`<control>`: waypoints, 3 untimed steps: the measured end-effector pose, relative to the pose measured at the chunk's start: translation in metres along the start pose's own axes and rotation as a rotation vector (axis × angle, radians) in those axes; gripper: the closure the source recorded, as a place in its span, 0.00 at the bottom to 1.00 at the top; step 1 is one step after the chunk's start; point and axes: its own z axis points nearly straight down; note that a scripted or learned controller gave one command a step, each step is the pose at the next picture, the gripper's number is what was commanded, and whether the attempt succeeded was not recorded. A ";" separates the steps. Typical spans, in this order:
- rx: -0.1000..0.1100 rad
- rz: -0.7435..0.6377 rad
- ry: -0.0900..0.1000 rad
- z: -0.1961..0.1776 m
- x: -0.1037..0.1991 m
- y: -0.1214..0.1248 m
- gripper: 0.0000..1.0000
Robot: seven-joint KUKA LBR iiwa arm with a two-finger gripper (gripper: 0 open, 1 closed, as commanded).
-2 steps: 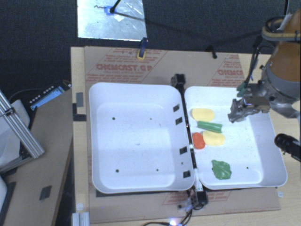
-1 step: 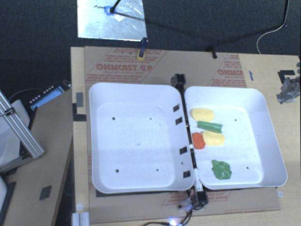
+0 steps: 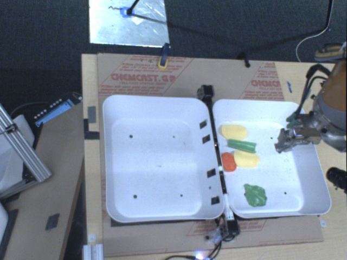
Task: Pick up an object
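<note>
Gripper, finger state indiscernible, over right bin; green stick at its nine o'clock.

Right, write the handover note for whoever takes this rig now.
Gripper: over the right bin, near its right side; nothing visibly between its fingers.
Objects, all in the right bin's left half: yellow piece, green stick, second yellow piece, red-orange piece, green leafy piece.
Left bin: bare white floor.
Done: nothing picked.
Left: choose an object, grasp, lift.
</note>
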 end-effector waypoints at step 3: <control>0.000 0.000 0.002 -0.001 -0.084 0.009 1.00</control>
